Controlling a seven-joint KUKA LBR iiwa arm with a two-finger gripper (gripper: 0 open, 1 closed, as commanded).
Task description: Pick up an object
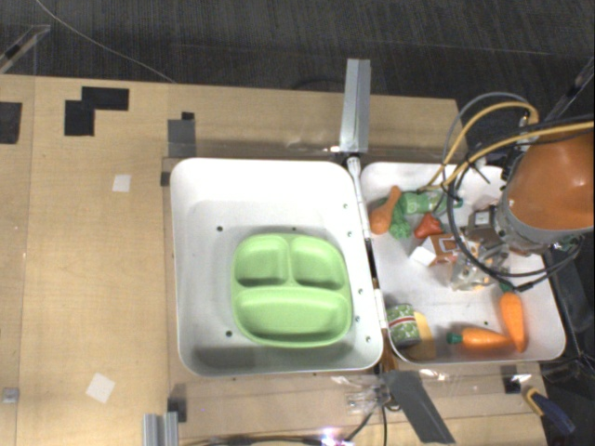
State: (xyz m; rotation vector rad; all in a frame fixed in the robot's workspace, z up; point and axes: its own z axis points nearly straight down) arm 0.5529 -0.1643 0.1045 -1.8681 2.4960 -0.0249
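My gripper (461, 266) hangs low over the middle of the right bin (558, 342), below the orange wrist band (556, 186) and a tangle of cables. Several toy foods lie around it. An orange carrot-like piece (383, 211) with a green leafy piece (407, 214) lies at the bin's far left. A small red piece (429, 227) sits just left of the gripper. Two orange carrots lie at the near right, one upright (512, 318) and one flat (483, 340). A small green-and-yellow can (407, 325) rests in the near left corner.
The left bin (200, 193) holds a green divided plate (291, 289) in its middle. A metal post (355, 110) rises at the far end of the wall between the bins. The wooden bench (84, 277) spreads out to the left.
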